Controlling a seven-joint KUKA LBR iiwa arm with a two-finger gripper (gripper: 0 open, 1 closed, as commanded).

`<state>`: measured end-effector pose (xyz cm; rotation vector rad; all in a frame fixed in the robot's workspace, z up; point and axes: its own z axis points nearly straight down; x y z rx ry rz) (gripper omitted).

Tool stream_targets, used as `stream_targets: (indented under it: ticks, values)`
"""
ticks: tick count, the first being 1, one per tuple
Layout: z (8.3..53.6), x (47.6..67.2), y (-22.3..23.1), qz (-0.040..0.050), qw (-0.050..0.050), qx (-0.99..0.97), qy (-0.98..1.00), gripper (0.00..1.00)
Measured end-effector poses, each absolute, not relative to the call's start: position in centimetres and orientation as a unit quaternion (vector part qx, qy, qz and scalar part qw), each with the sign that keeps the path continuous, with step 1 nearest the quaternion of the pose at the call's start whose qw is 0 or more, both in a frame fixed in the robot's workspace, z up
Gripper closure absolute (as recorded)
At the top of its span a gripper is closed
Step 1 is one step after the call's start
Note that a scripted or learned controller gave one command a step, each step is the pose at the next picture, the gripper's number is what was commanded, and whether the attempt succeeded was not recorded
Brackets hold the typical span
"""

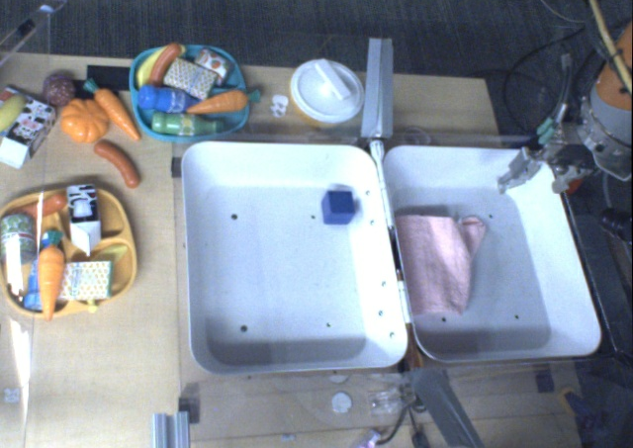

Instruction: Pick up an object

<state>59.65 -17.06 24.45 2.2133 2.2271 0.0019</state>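
Observation:
A small blue cube (339, 206) lies in the left bin (227, 268), toward its far right part. A pink folded cloth (440, 260) rests in the right bin (539, 288), against its left wall. My gripper (539, 175) hangs over the right bin's far right corner, up and to the right of the cloth and well apart from the cube. Its fingers stand open, and nothing is between them.
Left of the bins are a blue bowl (188, 90) of toy food, a yellow tray (119, 238) of toy food, and loose toy carrots and a pumpkin (83, 121). A white lidded tub (326, 90) and a metal post (376, 90) stand behind the bins.

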Motion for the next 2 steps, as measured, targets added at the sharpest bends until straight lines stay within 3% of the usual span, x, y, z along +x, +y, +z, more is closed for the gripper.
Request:
stream_targets:
  ticks: [1, 2]
  values:
    - [12.0, 60.2, -10.8, 0.0002, 0.0, 0.66, 0.751, 0.0]
    - [9.2, 56.7, -13.7, 0.0051, 0.008, 0.61, 0.793, 0.0]
